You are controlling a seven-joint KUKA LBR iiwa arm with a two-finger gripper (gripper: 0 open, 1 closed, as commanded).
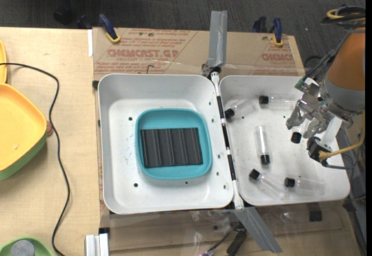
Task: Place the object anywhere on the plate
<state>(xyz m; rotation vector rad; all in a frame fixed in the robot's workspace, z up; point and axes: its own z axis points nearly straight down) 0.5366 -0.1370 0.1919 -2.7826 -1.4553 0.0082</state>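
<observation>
The teal rectangular plate with a dark ribbed centre [172,145] lies in the left white bin [113,132] with nothing on it. The objects to choose from are clear plastic tubes with black caps, scattered in the right white bin [279,191]: one upright-lying tube [262,144] near the bin's middle, another [264,180] near the front edge, and a third [244,107] near the back left corner.

The pincer [305,127] hangs over the right side of the right bin, near a small black cap [296,138] at its tip. Whether it is spread or pressed together I cannot tell, and no tube shows clearly between its parts.

By my judgement the step in hand is the pick, not the carry. The next move calls for a firm hold on one tube, lifting it clear of the bin wall, then crossing the divider between the bins and lowering over the teal plate before letting go. The round tubes may roll on the ribs.
</observation>
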